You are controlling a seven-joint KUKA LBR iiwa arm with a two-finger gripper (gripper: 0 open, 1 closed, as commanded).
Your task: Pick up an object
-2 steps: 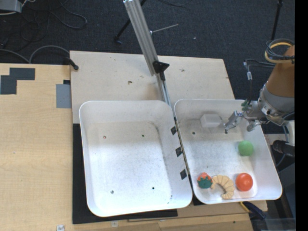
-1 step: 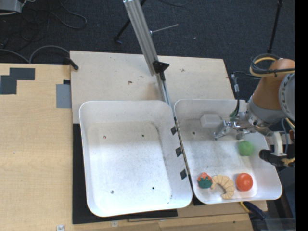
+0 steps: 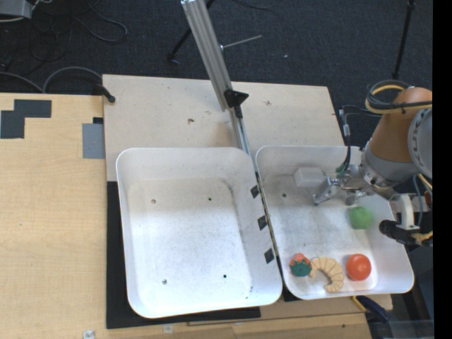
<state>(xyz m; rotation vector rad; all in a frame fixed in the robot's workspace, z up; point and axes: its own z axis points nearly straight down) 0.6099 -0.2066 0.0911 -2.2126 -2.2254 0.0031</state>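
Note:
Several small objects lie in the right bin [image 3: 395, 281]. A grey block [image 3: 308, 176] rests near its back. A green ball [image 3: 361, 217] sits toward the right wall. Along the front lie a red and green strawberry-like piece [image 3: 300, 265], a tan croissant-shaped piece [image 3: 328, 272] and an orange-red ball [image 3: 359, 266]. My gripper [image 3: 335, 198] hangs low over the bin floor between the grey block and the green ball. Its two metal fingers are spread open, and nothing is between them.
The left bin [image 3: 141, 189] stands beside the right one, with a shared rim at mid-frame. A slanted metal rail [image 3: 212, 55] rises behind the bins. The grey and orange arm [image 3: 395, 136] enters over the right bin's far right corner.

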